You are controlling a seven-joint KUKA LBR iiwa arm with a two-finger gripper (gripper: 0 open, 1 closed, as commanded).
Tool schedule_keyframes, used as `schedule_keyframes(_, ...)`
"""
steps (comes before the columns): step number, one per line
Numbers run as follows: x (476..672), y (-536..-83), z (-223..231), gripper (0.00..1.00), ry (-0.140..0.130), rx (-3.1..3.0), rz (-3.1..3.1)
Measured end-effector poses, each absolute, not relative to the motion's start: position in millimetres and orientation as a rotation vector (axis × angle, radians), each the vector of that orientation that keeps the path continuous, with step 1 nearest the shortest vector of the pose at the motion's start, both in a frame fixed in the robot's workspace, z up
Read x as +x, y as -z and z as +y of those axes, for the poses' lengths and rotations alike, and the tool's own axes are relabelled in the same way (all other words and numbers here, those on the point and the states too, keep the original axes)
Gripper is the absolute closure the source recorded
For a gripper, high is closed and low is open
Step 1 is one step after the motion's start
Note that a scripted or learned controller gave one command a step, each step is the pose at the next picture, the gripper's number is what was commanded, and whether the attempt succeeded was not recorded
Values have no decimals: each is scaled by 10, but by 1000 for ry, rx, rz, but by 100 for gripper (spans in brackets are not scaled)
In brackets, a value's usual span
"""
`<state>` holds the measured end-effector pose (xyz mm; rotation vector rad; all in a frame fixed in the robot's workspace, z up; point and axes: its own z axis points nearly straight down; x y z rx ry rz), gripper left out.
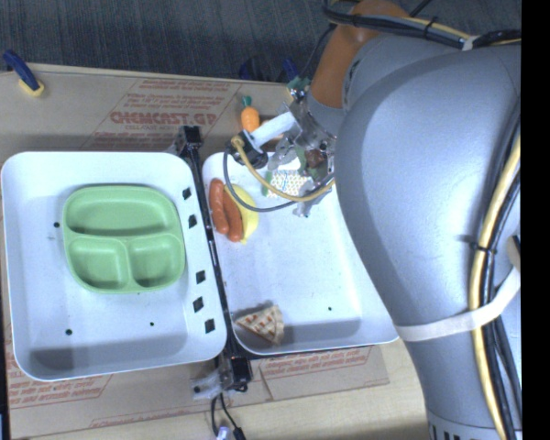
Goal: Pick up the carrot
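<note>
The carrot [249, 117] is small and orange with a green top. It shows just past the far rim of the right bin [348, 324], over the brown cardboard. My gripper [289, 154] sits right beside it, to its lower right, above the bin's far left corner. Whether the carrot touches the gripper or lies on the cardboard I cannot tell.
A hot dog [224, 207] and a yellow piece [247, 220] lie against the right bin's left wall. A pizza slice [261, 324] rests near its front left corner. The left bin [27, 273] holds a green divided plate [124, 236]. The big grey arm [431, 181] covers the right side.
</note>
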<state>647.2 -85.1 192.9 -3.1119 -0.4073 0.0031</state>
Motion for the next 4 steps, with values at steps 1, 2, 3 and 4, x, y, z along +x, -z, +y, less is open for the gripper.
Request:
schedule_keyframes(1, 6486, -1995, -1094, 0, -5, -3123, -325)
schedule_keyframes(2, 6456, -904, -1231, 0, -14, -3120, -323)
schedule_keyframes(3, 6498, -1312, -1446, 0, -6, -3116, -370)
schedule_keyframes(4, 6498, -1408, -1430, 100, -13, -3111, -381)
